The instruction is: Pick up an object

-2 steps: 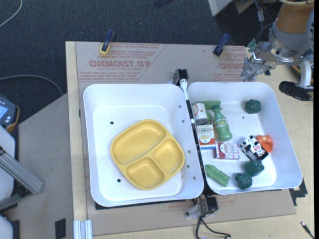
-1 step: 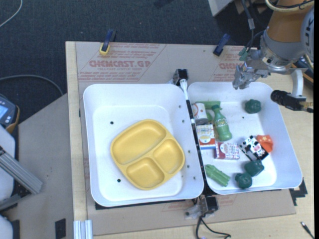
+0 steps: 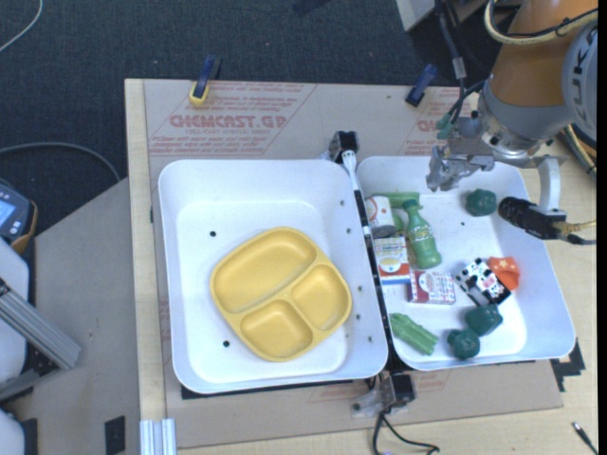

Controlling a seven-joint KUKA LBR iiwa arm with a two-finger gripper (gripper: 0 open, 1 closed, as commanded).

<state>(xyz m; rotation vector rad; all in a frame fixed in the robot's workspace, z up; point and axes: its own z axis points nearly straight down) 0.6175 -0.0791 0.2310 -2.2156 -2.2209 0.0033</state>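
Camera view, landmark: the green spray bottle (image 3: 418,227) lying in the right bin (image 3: 555,297); every place below is given from it.

Camera view, my gripper: my gripper (image 3: 451,172) hangs above the bin's far end, just beyond the bottle's nozzle and slightly to its right; nothing sits between my fingers; whether they are spread or pressed together I cannot tell, since the metal blurs together there.

Camera view, candidates: a small dark green lump (image 3: 480,202) lies to the right of the bottle, nearest my gripper; a red and white carton (image 3: 432,287) lies just in front of the bottle; a black and white cow toy (image 3: 482,281) with an orange piece (image 3: 505,273) is to the right and forward; a pale green block (image 3: 413,333) and a dark teal toy (image 3: 474,331) sit at the near end, well apart from the bottle.

Camera view, other bin: the left bin (image 3: 185,254) holds a yellow divided plate (image 3: 281,293), well left of the bottle.

Step in hand: approach, I judge; no object is lifted yet.

Next move: settle on one target, probably the bottle or the lump; centre over it, line my fingers across its narrow side, descend without nudging its neighbours.
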